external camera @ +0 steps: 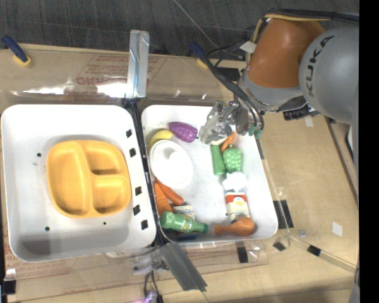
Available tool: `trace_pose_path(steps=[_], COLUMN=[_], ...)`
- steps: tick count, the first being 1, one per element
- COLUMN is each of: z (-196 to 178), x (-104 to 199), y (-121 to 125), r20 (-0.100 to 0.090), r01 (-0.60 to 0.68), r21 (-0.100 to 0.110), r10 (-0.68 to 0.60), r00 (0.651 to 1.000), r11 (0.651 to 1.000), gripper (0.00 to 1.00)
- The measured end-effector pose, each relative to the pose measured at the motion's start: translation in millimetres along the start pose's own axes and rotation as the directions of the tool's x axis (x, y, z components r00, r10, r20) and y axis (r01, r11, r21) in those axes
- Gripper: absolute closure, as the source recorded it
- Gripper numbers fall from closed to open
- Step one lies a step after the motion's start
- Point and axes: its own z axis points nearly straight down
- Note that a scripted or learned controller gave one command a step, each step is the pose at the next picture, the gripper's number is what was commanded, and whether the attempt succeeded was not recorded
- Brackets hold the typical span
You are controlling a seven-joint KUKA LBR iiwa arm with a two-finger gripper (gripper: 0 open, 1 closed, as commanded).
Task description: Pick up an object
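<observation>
Hanging over the upper right part of the right bin (265, 188), the hand (220, 126) sits at the end of the grey arm (328, 68), which reaches in from the right with its orange band (279, 49) above the wrist. Whether the hand is released or clenched cannot be told, since its metal parts blur together, and nothing can be made out in its grasp. Just below it lie a small orange piece (228, 141), a green stick (217, 160) and a bumpy green toy (234, 160), close together. To its left rests a purple toy (184, 131), with a yellow piece (159, 136) beside it against the bin's left wall. A white bowl (171, 164) sits under those. Further down the right side stands a white bottle with a red label (237, 197), and an orange toy (235, 228) lies at the bottom edge. A green bottle (180, 222) lies in the lower left corner, next to a carrot (164, 194). The left bin (25, 169) holds a yellow divided tray (91, 177). Both bins stand on the counter (316, 188).
</observation>
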Motion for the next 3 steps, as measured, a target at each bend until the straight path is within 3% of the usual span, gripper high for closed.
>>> trace_pose_path(steps=[1,2,3], z=[-49,-58,-76], x=[8,8,-27], y=[5,6,-8], r20=[0.006,0.005,0.005], r01=[0.147,0.152,0.082], r21=[0.002,0.002,0.002], r10=[-0.147,-0.152,-0.082], r00=[0.989,0.988,0.997], r11=[0.989,0.988,0.997], gripper=[1.00,1.00,1.00])
